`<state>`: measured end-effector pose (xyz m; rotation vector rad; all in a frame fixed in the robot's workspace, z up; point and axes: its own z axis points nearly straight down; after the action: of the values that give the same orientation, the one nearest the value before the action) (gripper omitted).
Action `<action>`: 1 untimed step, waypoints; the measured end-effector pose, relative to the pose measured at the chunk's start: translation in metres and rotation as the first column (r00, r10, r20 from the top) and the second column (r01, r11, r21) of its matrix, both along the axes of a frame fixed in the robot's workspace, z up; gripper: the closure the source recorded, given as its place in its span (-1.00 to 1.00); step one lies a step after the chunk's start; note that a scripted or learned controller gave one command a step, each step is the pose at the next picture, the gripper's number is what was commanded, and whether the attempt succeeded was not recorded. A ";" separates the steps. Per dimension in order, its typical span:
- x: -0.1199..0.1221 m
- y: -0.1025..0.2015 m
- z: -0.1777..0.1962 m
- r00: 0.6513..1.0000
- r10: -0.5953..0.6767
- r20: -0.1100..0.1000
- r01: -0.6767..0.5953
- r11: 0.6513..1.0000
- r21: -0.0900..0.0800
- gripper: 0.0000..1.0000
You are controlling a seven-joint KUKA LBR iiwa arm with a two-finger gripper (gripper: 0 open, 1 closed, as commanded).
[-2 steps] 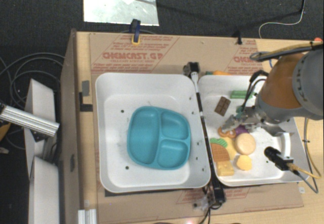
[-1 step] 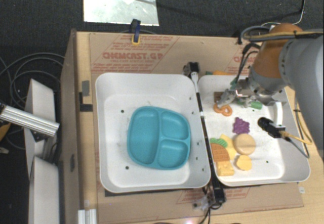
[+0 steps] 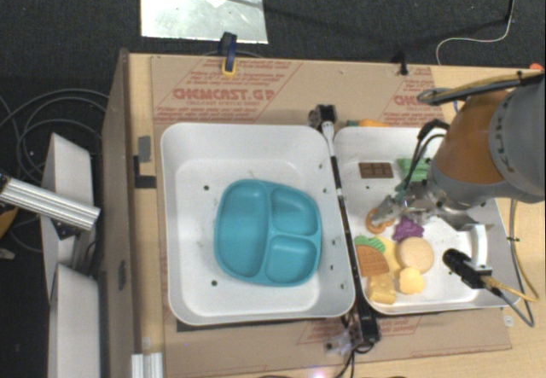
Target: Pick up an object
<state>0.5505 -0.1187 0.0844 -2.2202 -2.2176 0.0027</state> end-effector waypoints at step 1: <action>-0.065 -0.003 0.001 1.000 -0.001 0.005 0.001 1.000 -0.001 -1.00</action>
<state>0.4850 -0.1217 0.0851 -2.2244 -2.2191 -0.0012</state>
